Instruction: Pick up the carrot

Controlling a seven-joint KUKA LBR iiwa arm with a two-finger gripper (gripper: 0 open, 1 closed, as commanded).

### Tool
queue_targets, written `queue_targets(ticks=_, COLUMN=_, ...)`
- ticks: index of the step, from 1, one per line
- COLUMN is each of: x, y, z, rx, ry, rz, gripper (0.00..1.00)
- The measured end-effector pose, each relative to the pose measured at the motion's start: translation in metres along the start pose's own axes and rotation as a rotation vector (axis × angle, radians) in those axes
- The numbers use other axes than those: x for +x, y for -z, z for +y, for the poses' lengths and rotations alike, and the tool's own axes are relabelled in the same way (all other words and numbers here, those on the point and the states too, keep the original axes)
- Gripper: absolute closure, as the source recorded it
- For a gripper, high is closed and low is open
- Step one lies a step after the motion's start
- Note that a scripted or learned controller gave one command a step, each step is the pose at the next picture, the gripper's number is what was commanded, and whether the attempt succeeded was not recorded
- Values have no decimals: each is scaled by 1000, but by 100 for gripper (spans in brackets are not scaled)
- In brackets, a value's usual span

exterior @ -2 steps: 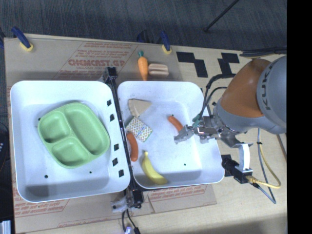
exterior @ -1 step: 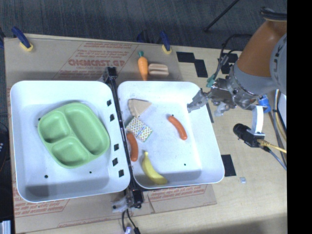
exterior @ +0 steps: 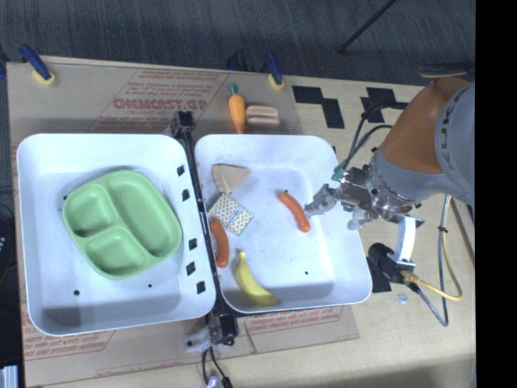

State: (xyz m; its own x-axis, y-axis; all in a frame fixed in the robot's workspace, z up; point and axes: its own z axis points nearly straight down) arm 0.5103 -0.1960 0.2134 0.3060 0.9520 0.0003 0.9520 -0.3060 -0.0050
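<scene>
— Orange carrot [exterior: 236, 111] lies outside both bins, on cardboard [exterior: 161, 95] just past the right bin's [exterior: 323, 148] far rim, beside a wood block [exterior: 262, 117].

— And the gripper [exterior: 323, 201]?

— It hangs over that bin's right edge, near a sausage [exterior: 294, 211]; whether the jaws are open I cannot tell. Bare floor lies between sausage and banana [exterior: 252, 281].

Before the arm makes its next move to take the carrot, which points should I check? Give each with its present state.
1. Small orange carrot with green top located: ok, it lies on the cardboard behind the right white bin.
2. Carrot free of neighbours: ok, the tan wooden block lies beside it, apart.
3. Pincer above the carrot: not ok, it is at the right bin's right side.
4. Look-alikes known: ok, two orange sausages lie in that bin.
5. Pincer opening: cannot tell.
</scene>
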Motion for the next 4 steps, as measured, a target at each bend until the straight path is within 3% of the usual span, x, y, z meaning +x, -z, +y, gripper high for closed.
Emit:
queue_targets(ticks=1, x=26, y=-105, z=-45, rx=2, ry=-64, rz=1, gripper=0)
queue_targets(ticks=2, x=-4, y=-109, z=-16, rx=-1, ry=-388, rz=1, gripper=0)
queue_targets(ticks=3, x=44, y=-76, z=-2, rx=1, ry=-555, rz=2, gripper=0)
queue_targets(ticks=4, x=72, y=-68, z=-59, rx=3, ry=-371, rz=2, gripper=0)
